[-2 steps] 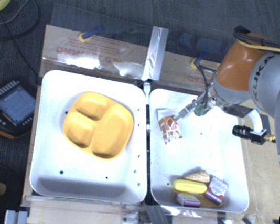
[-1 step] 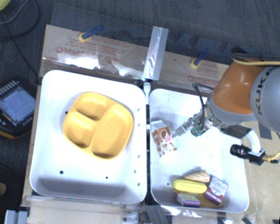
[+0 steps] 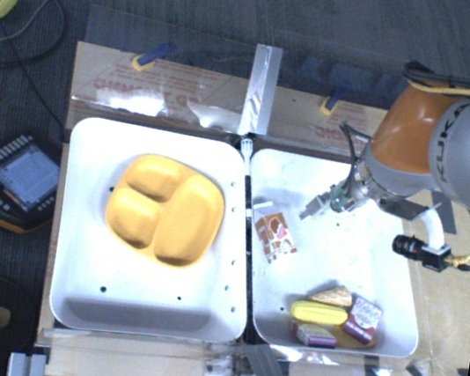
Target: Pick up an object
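My gripper (image 3: 319,207) hangs over the right bin (image 3: 398,281), upper middle, carrying nothing I can see. The small patterned packet (image 3: 274,235) lies just beside it toward the divider, and the yellow piece (image 3: 318,313) sits with the clutter at the near edge.

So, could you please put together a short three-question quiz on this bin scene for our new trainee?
1. True or false: the yellow compartment tray lies in the right bin.
2. Which item is nearest the claw?
A. the patterned packet
B. the yellow banana-like toy
C. the purple packet
3. Fill in: the small items cluster at the right bin's ____ edge.

Key: 1 false, it lies in the left bin; 2 A; 3 near (bottom).
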### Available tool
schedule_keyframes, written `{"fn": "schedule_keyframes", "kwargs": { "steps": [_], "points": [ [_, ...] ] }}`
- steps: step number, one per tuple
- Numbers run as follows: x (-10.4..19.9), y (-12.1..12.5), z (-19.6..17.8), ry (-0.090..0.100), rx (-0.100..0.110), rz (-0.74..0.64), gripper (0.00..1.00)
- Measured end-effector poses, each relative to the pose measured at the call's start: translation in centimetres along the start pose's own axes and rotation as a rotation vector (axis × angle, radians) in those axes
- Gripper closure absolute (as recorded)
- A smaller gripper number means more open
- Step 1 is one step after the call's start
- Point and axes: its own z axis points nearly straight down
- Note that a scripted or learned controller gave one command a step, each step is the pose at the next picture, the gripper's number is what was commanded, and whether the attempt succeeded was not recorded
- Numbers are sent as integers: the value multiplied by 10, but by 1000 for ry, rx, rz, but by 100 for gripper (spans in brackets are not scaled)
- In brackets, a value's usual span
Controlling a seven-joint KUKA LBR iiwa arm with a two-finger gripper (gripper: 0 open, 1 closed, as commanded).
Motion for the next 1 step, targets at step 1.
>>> {"fn": "schedule_keyframes", "kwargs": {
  "steps": [1],
  "points": [
    [0, 0, 0, 0, 0, 0, 0]
  ]
}}
